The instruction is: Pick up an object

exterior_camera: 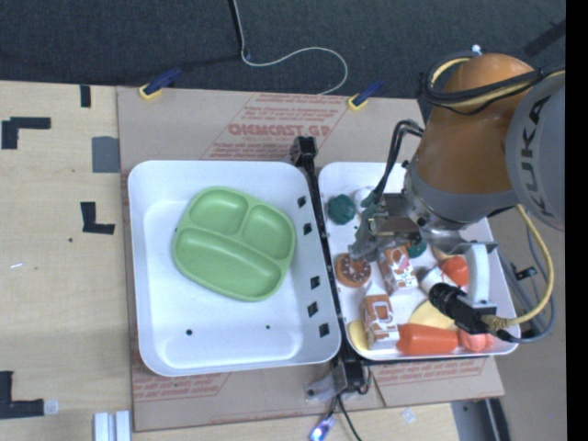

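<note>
I see the objects crowded in the right bin [415,167]: a round brown piece [352,270], a small printed carton [378,318], an orange item [429,341] along the near rim, and a dark green piece [342,209] by the divider. My end effector [378,234] hangs low among them, just above the brown piece; I cannot tell its state. The left bin [156,320] holds a green divided plate [235,242]. Both bins sit on the table [55,274].

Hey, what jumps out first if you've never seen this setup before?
The big green divided plate lying alone in the left bin catches the eye first. Next comes the grey and orange arm over the right bin, its hand low among a crowd of small colourful toys.
</note>
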